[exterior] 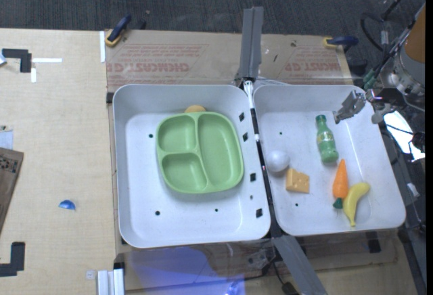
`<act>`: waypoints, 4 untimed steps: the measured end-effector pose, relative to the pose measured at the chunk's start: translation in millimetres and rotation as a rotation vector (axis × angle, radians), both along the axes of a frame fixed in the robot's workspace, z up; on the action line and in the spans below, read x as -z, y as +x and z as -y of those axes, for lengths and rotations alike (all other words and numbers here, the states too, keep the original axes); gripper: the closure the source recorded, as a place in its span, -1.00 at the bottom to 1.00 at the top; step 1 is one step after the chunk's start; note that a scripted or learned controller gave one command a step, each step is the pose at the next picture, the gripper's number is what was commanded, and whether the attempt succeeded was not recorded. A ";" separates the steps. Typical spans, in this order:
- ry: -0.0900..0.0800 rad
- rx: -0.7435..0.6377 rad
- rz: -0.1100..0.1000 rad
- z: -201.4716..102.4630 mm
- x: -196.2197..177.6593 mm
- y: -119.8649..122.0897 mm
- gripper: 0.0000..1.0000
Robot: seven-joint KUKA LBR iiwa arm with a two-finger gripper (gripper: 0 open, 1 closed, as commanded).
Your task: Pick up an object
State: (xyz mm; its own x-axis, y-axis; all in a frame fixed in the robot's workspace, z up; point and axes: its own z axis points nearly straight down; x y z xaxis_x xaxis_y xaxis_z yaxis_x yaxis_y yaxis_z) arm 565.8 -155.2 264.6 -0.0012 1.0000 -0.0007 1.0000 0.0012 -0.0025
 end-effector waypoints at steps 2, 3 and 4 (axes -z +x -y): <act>-0.001 0.087 0.004 10.8 86.2 91.6 -1.00; 0.000 -0.083 0.002 8.0 172.7 61.9 -1.00; -0.001 -0.081 0.003 9.1 163.4 62.1 1.00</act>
